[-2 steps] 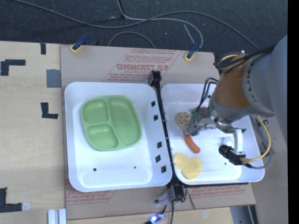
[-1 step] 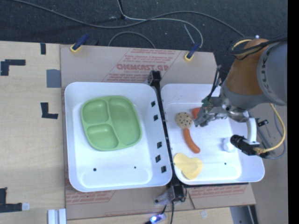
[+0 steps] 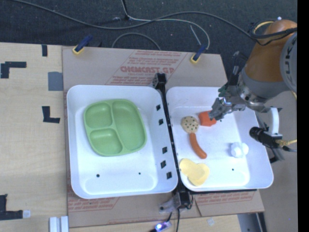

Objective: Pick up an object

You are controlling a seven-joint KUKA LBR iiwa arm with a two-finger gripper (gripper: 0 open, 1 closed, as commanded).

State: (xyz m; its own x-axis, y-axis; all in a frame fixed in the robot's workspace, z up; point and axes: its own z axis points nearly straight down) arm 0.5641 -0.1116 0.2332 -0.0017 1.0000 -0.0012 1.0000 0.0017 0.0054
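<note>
Reaching in from the right, the grey arm [image 3: 270, 76] with its orange band hangs over the right-hand bin [image 3: 256, 178], its gripper [image 3: 217, 111] lowered to the upper middle of that bin. The dark tip sits right against a small orange-red block [image 3: 207, 119], overlapping its upper right corner; from where I stand I cannot tell whether the block is actually being grasped or merely touched, and the state of the gripper itself is not something I can make out at this angle. Just beside the block, to its left, lies a round tan cookie with dark specks [image 3: 189, 124]. Below the cookie an orange sausage-shaped piece [image 3: 197, 146] runs at a slant toward the bin's centre, its upper end close to the cookie. Near the front wall of the same bin rests a pale yellow, flattish lump [image 3: 194, 171]. Off toward the right side sits a small white object [image 3: 237, 150], well apart from the rest. The left-hand bin [image 3: 77, 144] carries a green divided plate [image 3: 115, 127] with three compartments, lying flat in its upper half. Both bins rest on a sheet of brown cardboard [image 3: 140, 66] held by two yellow-and-blue clamps [image 3: 82, 44] at its far edge, and cables [image 3: 145, 18] trail across the dark floor beyond.
</note>
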